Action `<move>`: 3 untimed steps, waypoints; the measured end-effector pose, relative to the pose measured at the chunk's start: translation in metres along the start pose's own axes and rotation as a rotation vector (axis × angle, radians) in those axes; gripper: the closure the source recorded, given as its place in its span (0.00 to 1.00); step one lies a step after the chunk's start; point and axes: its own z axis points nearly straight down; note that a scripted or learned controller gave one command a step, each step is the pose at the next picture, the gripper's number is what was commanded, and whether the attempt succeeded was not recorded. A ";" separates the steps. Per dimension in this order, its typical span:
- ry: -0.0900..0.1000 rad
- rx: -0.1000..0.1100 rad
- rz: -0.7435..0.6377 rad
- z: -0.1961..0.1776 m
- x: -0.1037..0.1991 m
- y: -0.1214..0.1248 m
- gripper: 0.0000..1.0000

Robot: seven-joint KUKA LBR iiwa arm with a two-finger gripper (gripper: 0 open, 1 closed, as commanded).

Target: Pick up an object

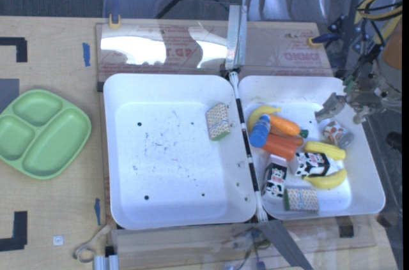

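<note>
My gripper [344,109] hangs over the right bin's [365,198] far right edge, open, with nothing between its fingers. Just below it lies a small round can [335,133]. The right bin also holds a blue bottle [260,133], an orange carrot [285,126], a red-orange piece [281,146], three yellow bananas [326,149] [328,180] [263,112], two cow-patterned cartons [312,164] [275,180] and a speckled block [300,200]. In the left bin [166,154] a patterned block [218,120] rests near the right wall.
A green divided plate [41,133] sits on the bench to the left of the bins. Clear plastic panels [166,39] stand behind both bins. Cables and stand legs [374,4] crowd the far right above the arm.
</note>
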 end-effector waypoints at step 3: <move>0.000 0.000 -0.078 0.153 -0.010 0.072 0.00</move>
